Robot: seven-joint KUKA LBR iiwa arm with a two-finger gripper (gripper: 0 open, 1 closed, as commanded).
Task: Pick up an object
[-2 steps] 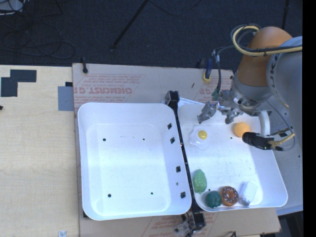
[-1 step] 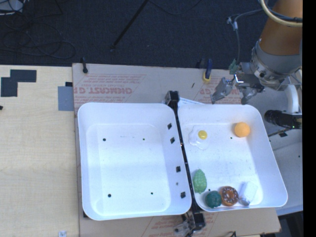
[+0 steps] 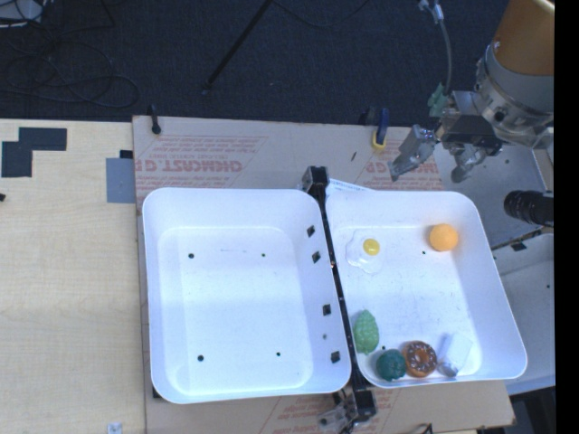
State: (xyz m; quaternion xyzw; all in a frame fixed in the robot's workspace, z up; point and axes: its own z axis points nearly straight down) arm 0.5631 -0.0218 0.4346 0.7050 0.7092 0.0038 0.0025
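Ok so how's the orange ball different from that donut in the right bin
The orange ball is plain orange and round; the donut is brown, ring-shaped and speckled. The ball lies alone near the bin's far right corner; the donut sits at the near edge, crowded between a teal object and a white object. Both lie in the right bin.

Bright even light, bins [image 3: 237, 208] glaring, slightly soft

Probably a robotics lab, cardboard-topped bench [image 3: 235, 156], floor cables [image 3: 63, 70]
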